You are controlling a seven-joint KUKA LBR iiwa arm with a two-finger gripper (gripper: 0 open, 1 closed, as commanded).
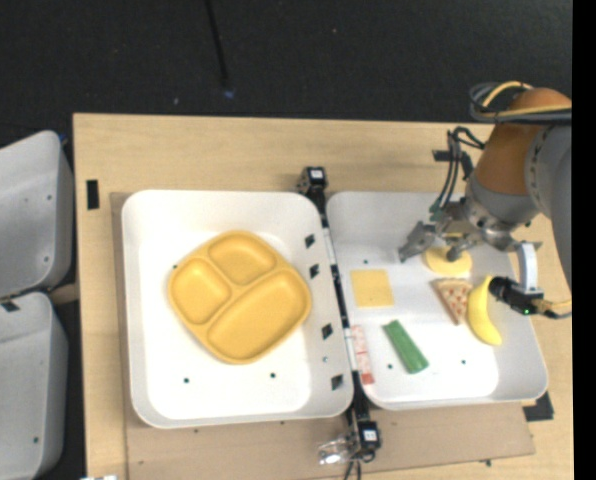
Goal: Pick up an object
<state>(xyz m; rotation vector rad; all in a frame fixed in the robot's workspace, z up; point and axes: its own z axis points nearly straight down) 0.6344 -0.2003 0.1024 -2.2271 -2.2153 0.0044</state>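
Two white bins are seen on the worktop [98, 158]. A yellow divided plate [240, 295] lies in the left bin [143, 368]. In the right bin [523, 368], the hand [446, 245] is lowered over a pale yellow piece [448, 261], its grip state impossible to tell. Pizza slice [454, 298] and banana [484, 313] are crowded just beside; cheese square [372, 289] and green block [405, 346] lie apart, with open floor near the front wall

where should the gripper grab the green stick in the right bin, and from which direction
Grip the green stick across its narrow width near the middle, coming straight down from above. It lies flat and slanted on the right bin floor with free space along both long sides, so the fingers should probably turn to straddle them.
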